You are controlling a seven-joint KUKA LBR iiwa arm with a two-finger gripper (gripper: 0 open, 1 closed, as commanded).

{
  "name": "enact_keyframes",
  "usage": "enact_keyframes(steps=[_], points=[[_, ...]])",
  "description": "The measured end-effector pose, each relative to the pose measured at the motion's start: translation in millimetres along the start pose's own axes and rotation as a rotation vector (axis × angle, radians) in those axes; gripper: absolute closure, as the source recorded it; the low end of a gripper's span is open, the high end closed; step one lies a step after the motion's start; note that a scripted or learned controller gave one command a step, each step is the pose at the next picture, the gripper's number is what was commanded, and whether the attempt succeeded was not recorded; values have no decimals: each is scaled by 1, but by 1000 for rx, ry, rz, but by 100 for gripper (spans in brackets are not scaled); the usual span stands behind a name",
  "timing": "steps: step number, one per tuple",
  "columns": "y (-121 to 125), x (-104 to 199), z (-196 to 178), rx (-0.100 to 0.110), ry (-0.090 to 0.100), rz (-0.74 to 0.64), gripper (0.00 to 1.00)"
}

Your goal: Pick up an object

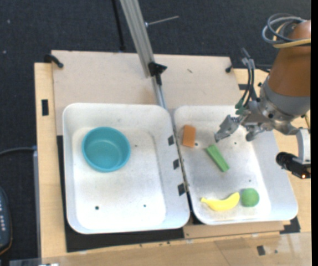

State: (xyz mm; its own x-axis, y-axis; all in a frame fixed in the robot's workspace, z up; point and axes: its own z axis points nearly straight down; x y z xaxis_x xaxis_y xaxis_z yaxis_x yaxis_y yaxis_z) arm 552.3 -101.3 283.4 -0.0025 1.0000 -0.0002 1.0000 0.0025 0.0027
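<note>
The right bin (270,170) holds an orange block (189,136) near its left wall, a green bar (218,158) lying at a slant in the middle, and a yellow banana (221,203) beside a green ball (250,197) at the front. My gripper (238,132) hangs over the back part of this bin, up and to the right of the green bar. Its two fingers are spread open with nothing between them. A teal bowl (106,148) sits in the left bin (148,204).
A slanted metal pole (142,37) rises from the divide between the bins at the back. The grey and orange arm (289,76) fills the right side above the right bin. A black clamp (292,164) sticks out at the right bin's right edge.
</note>
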Motion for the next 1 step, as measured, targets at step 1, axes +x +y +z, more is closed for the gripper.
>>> enact_keyframes(steps=[1], points=[[0,0,0,-1,0,2,0]])
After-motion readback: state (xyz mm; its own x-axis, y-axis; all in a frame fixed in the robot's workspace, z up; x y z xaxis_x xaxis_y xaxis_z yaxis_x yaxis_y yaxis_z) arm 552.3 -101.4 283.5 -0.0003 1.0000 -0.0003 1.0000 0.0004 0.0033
